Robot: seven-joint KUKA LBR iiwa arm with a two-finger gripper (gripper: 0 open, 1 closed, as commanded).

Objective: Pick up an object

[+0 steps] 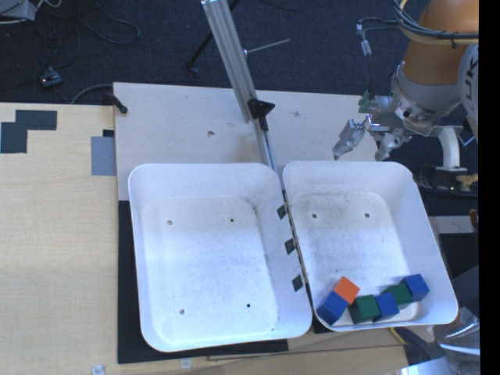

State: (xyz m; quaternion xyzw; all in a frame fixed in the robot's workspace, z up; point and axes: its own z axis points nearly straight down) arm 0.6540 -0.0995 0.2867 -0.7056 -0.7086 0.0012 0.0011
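Note:
Several small blocks lie along the near edge of the right bin [406,180]: an orange block [346,290], a blue block [332,308] beside it, a dark green block [364,309], another blue one [386,305], a green one [401,293] and a blue one [416,286]. My gripper [364,144] hangs above the far rim of the right bin, well away from the blocks. Its two fingers stand apart with nothing between them.
The left bin [156,180] sits beside the right one, with black clips [290,245] along their shared edge. A slanted aluminium rail [234,61] rises behind the bins. The arm's orange band [445,30] is at the upper right.

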